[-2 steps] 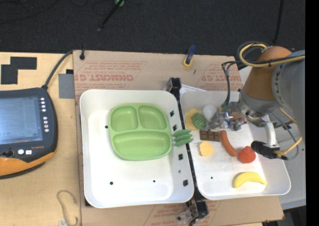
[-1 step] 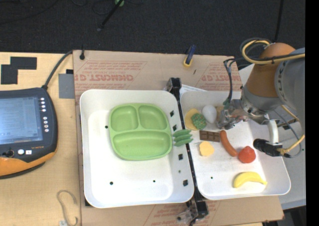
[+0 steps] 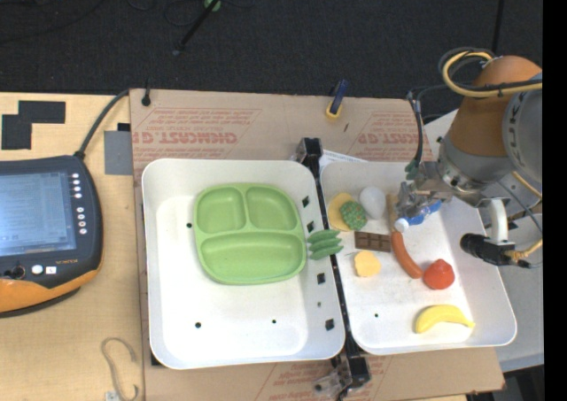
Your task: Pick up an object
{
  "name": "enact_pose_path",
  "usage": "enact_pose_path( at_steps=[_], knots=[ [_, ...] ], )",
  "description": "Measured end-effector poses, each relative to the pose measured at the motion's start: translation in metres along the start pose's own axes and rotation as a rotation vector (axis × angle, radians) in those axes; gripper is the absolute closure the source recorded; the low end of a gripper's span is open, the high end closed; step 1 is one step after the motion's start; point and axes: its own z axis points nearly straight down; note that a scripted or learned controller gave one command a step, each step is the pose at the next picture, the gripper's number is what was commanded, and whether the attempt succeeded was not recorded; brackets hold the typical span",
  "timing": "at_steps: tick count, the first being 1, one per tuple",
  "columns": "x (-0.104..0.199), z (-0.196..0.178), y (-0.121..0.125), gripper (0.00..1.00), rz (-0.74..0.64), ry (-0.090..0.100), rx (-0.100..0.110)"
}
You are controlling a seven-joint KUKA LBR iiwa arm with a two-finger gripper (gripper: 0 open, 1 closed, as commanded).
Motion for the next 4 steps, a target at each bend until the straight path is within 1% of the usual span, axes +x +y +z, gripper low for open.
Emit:
enact_pose_path(
  at_steps=[1, 2, 3, 4],
  knots=[
    [-0.006, -0.063, -0.001, 1.0, 0.0, -0.001, -0.002],
    [-0.008, -0.08, -0.001, 1.0, 0.0, 0.0, 0.002],
    [0.036, -0.075, 0.004, 1.0, -0.002, 0.002, 0.005],
    [0.088, -0.087, 0.016, 1.0, -0.004, 0.003, 0.003]
  ],
)
